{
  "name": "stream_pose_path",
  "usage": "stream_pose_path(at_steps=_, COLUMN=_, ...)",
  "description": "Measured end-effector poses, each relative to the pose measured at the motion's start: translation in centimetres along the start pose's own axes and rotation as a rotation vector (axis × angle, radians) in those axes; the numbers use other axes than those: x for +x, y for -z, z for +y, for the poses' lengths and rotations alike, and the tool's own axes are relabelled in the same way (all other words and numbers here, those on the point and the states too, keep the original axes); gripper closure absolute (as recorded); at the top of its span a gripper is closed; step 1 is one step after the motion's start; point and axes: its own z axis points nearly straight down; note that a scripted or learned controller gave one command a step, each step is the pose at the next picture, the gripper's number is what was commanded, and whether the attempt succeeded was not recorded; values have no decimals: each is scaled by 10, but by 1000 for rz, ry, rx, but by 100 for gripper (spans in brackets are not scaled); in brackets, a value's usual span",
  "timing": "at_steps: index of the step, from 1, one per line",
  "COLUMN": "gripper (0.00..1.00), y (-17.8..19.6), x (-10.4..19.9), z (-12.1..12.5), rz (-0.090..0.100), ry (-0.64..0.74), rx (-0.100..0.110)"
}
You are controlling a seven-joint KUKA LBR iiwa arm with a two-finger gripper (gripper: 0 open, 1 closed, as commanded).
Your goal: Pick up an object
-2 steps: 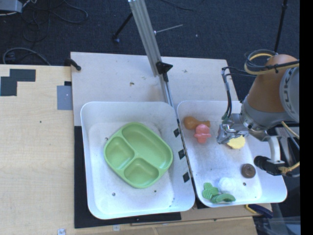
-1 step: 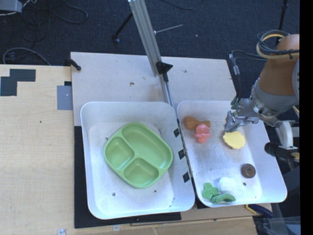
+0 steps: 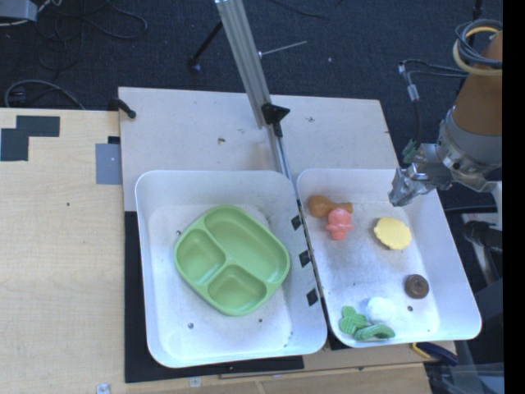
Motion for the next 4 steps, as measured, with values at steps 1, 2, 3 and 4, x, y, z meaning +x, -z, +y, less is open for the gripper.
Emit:
stream_pose_path(at_steps=1, gripper=100, y=-20, x=47, z=11, rz=3, ry=1, rx=9)
stream_pose_path(at_steps=2, gripper=100, y=-23, x=87, z=28, rz=2, ry=2, rx=7)
stream_pose_path(at_steps=3, gripper=100, y=-42, x=140, z=51, rz=2, ry=2, rx=8)
stream_pose_path(at_steps=4, gripper=100, y=-57, x=195, z=65, rz=2, ry=2, rx=8)
